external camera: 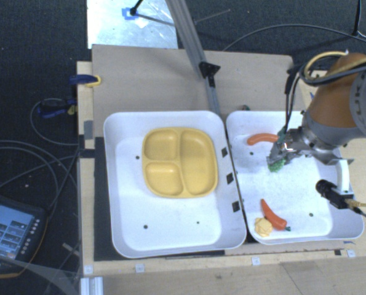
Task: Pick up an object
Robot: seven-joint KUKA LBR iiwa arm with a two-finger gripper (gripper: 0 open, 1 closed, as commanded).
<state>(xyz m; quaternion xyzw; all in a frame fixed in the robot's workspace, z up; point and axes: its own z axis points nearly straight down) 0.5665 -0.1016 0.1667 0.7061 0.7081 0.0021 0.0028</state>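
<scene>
The gripper (280, 158) sits low in the right bin (306, 226), on a green item (275, 163) — finger state unclear. Sausage (262, 139) at eleven o'clock; carrot (272, 214) at six.

Light is even and fairly bright from above. The white bins (170, 226) wash out with mild glare and show only faint shadows. The dark floor (29, 42) stays dim. Focus is soft and grainy overall.
</scene>
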